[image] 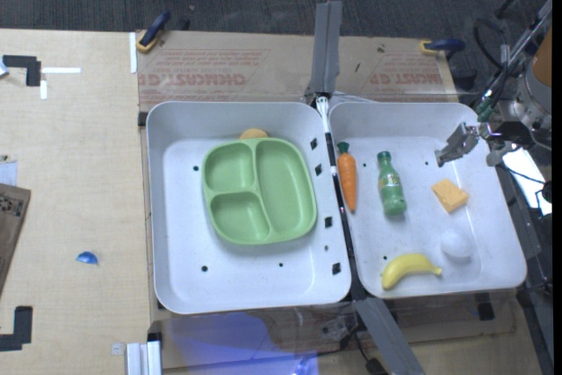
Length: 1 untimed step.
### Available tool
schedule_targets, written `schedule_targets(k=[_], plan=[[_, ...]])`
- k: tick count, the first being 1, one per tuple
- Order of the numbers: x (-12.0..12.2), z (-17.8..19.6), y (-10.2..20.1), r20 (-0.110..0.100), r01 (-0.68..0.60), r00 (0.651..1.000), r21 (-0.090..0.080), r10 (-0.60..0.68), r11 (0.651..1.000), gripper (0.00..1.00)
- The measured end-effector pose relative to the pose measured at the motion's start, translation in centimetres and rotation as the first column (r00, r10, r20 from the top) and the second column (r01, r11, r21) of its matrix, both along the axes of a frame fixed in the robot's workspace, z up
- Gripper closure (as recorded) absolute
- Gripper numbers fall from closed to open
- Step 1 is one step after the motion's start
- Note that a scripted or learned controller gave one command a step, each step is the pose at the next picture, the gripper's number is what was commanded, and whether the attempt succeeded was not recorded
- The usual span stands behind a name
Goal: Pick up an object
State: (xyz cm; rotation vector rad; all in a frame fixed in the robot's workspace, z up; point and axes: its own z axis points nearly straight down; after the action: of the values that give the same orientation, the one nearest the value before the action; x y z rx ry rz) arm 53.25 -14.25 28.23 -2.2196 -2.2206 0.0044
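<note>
Your tool (474, 142) hangs over the right bin (500, 277) toward 2 o'clock, fingers spread apart, gripping nothing. Just below it at 5 o'clock lies the yellow sponge (450, 196). The carrot (348, 178) runs 12-to-6, green top at 12; the green bottle (391, 184) lies parallel.

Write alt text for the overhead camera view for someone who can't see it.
The robot's hand hovers at the right bin's far right edge, above a carrot, green bottle, yellow sponge, white ball and banana. The left bin holds a green divided tray with something yellow peeking out behind it.
</note>
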Motion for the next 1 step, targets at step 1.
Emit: schedule_targets(k=[1], plan=[[0.17,-5.99,-3.58,-0.001,0.092,0.996,0.000,-0.092,0.996,0.00]])
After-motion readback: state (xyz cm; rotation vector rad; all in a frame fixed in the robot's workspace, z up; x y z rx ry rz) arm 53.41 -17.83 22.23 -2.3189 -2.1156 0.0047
